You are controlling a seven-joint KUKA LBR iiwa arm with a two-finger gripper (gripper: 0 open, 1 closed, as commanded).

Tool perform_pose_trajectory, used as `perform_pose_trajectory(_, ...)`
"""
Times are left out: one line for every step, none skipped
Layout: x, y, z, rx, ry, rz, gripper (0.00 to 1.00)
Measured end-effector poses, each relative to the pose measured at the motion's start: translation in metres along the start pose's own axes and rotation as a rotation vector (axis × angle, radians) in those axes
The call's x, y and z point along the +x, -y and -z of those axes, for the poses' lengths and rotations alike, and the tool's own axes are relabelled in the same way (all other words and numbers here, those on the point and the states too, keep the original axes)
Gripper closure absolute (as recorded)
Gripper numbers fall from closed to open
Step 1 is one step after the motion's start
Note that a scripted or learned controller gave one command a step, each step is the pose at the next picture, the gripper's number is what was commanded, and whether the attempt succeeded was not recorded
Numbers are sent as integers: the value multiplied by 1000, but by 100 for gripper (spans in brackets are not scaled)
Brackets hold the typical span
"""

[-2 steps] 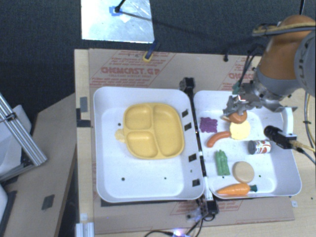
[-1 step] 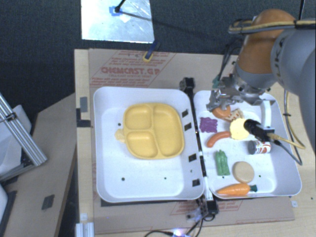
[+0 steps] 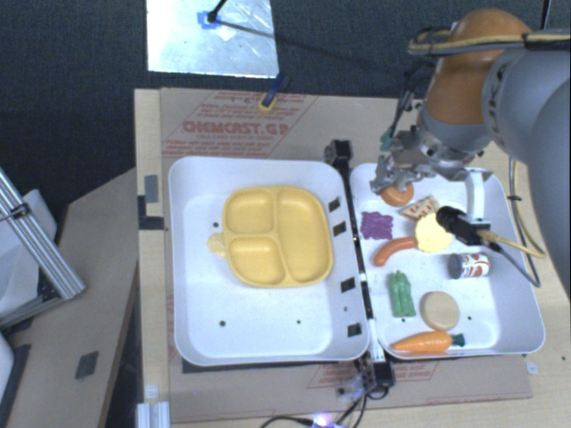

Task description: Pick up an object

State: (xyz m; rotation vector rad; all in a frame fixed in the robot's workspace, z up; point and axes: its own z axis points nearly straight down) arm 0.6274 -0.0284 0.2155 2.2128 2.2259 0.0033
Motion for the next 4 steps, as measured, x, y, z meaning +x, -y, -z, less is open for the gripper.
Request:
perform_pose_trajectory(9, 2, 1, 2, 0, 0, 100)
perform_pose_trajectory(0, 12, 11, 2, -1, -5, 100)
perform_pose_trajectory(4, 2, 19, 0, -1, -1, 100)
perform_pose_trajectory(13, -1, 12, 2, 0, 0, 100)
